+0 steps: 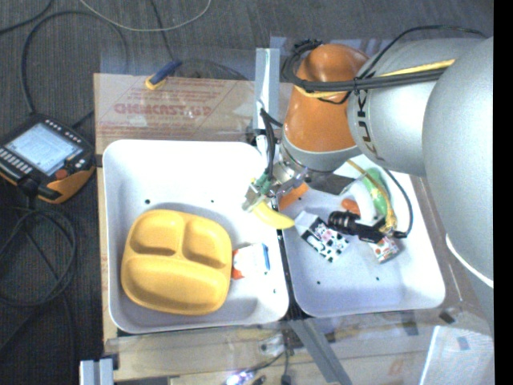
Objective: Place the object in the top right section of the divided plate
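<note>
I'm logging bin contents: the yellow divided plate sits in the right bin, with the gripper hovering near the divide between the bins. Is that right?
Not quite. The camera view shows the yellow divided plate in the left bin, not the right one. The gripper does hover near the divide between the bins.

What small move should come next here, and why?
Probably carry the banana left and down toward the plate, aiming at its top right section. The gripper hangs over the wall between the two bins with the banana just under it, apparently in its grasp, and the plate lies in the left bin, well short of it.
</note>
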You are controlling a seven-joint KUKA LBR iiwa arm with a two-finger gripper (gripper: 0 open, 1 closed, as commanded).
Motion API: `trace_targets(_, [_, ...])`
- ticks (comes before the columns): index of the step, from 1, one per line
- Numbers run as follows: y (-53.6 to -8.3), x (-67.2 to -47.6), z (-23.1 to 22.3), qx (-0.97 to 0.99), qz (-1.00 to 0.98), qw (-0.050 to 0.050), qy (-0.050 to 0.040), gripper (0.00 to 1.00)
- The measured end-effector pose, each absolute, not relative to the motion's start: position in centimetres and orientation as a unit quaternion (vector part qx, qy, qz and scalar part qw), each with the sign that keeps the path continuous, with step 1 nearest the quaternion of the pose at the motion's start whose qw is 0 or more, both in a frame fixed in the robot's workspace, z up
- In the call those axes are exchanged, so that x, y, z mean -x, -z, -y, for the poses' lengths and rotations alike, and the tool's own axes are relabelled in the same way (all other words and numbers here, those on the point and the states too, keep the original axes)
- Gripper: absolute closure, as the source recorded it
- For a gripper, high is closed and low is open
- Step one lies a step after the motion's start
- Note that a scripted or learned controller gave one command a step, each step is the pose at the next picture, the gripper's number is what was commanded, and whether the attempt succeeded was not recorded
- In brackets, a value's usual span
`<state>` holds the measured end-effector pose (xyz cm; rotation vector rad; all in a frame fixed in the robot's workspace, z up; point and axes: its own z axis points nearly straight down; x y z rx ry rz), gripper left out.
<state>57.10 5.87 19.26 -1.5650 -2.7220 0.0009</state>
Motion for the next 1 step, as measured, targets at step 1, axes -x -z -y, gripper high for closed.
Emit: trace_targets(1, [-15.68,-53.65,-11.54,0.499,0.867,0.002,-0.0013,1.0])
